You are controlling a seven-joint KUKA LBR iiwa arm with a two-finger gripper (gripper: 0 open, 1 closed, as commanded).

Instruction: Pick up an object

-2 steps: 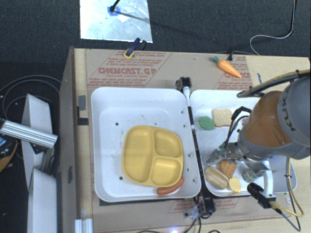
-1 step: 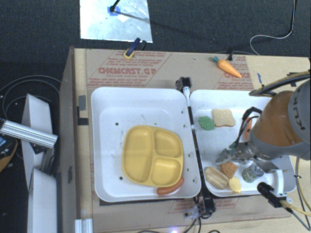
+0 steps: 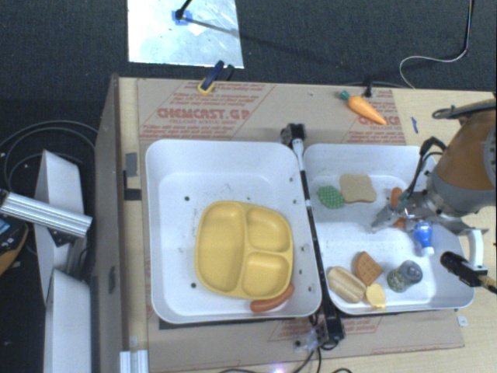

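My gripper (image 3: 390, 217) reaches in from the right, low over the middle of the right bin (image 3: 342, 162). A small orange piece (image 3: 396, 196) lies right beside its tip, and a blue and white bottle (image 3: 423, 237) stands just to its right. A slice of toast (image 3: 357, 187) and a green round piece (image 3: 331, 196) lie to the left of the gripper. Along the front of this bin are a waffle-like biscuit (image 3: 367, 268), a bread roll (image 3: 346, 284), a yellow piece (image 3: 376, 295) and a dark can (image 3: 404, 276).
The left bin (image 3: 175, 169) holds a yellow divided plate (image 3: 245, 249) with a sausage (image 3: 272, 301) at its front edge. A toy carrot (image 3: 362, 108) lies on the cardboard behind the bins. A central rail (image 3: 308, 208) separates the bins.
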